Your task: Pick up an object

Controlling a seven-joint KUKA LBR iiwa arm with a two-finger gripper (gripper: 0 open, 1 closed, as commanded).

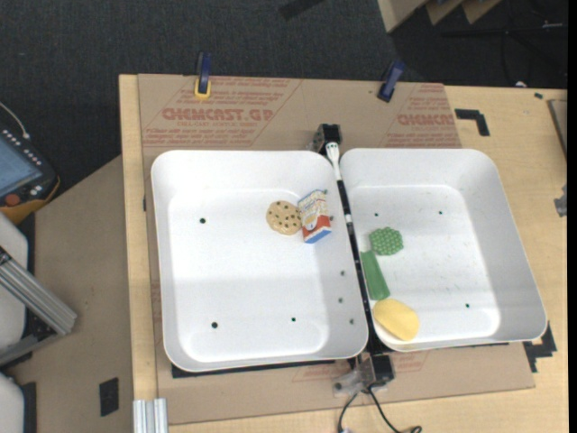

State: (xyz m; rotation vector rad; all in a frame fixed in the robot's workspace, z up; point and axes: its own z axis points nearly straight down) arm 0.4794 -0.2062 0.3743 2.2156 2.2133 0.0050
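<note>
"CHEMCAST G.P" (red print), on cardboard sheet (236, 108), repeated at right

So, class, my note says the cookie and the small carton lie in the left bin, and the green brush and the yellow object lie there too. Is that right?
Not quite. The cookie and small carton do lie in the left bin, but the green brush and yellow object lie in the right bin, along its left wall. The camera view shows this.

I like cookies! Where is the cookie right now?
The cookie lies in the left bin, toward its upper right, just left of the small carton.
</note>
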